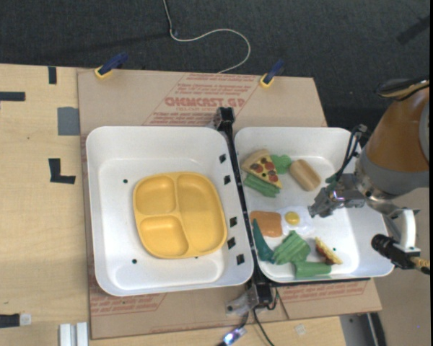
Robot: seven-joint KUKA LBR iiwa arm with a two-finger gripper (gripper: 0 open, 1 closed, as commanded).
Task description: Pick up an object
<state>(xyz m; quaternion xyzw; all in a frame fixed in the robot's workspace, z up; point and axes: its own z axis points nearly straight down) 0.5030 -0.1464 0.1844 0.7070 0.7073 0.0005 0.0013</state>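
Two white bins (101,193) sit on cardboard (195,99) over dark carpet (72,13); the tool's (323,206) state can't be told.

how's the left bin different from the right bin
The left bin holds one thing, a yellow divided plate; the right bin holds many small toy foods, among them a pizza slice and a bread roll. The gripper hangs over the right bin, while nothing hangs over the left bin. Both are shallow, white and sit side by side on brown cardboard.
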